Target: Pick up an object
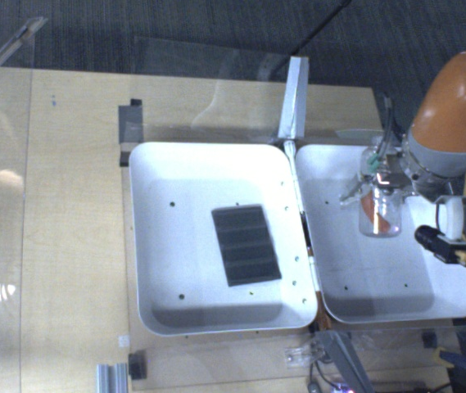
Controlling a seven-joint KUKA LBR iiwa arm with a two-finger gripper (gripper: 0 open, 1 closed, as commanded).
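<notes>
My gripper [379, 219] hangs over the middle of the right bin [396, 297], pointing down. A small orange-red object [370, 209] shows between its fingers, which are shut on it. I cannot tell whether the object touches the bin floor. A black ribbed rectangular pad [246, 245] lies flat in the middle of the left bin [167, 301], far from the gripper.
The two bins meet at a narrow ridge [305, 236]. A metal post [294, 101] stands behind that junction. The arm's orange band [454, 105] looms over the right bin's back right corner. Bare wooden bench [52, 219] lies left of the bins.
</notes>
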